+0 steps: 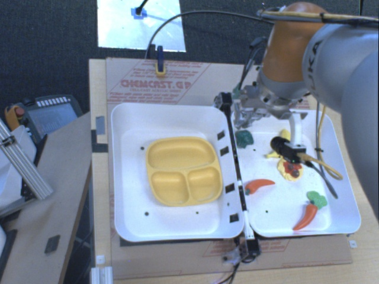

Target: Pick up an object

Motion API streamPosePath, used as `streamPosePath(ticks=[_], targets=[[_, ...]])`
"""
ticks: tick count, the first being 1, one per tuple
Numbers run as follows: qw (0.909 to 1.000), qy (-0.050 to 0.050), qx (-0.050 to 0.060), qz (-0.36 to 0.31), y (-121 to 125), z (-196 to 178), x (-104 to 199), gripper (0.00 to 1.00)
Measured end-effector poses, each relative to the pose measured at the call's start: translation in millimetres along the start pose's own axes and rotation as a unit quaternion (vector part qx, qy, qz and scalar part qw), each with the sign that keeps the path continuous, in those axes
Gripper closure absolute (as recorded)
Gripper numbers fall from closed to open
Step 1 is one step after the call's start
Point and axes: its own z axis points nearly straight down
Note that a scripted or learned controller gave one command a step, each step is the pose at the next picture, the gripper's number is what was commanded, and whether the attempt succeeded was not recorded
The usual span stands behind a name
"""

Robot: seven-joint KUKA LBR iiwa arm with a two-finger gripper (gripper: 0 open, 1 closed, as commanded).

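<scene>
**Counter** (99, 188): two shallow white bins are carried side by side on a printed cardboard sheet (177, 83).

**Left bin** (127, 176): one yellow tray (180, 170) with three compartments is laid flat near the middle.

**Right bin** (275, 215): four toy items are listed.
- Dark green piece (244, 138): it is placed in the far left corner area, close to the wall shared with the left bin.
- Red chilli (259, 186): it is laid nearer the front, left of centre and well apart from the green piece.
- Orange carrot (308, 213) with a green top: it is laid aslant towards the front right.
- Yellow-and-red item (290, 170): it is found near the middle and is partly covered by robot hardware.

**Arm** (331, 58): it is extended in from the right over the right bin.

**Gripper** (246, 122): it is pointed downward and positioned directly over the dark green piece. Whether it is open or closed cannot be told, nor whether the piece is touched. Nothing is seen to be gripped.
</scene>
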Motion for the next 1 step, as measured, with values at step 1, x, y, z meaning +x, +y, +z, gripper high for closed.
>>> streamPosePath(ticks=[1], targets=[[1.0,0.001,-0.001,0.0,6.9,-8.2,49.8,1.0]])
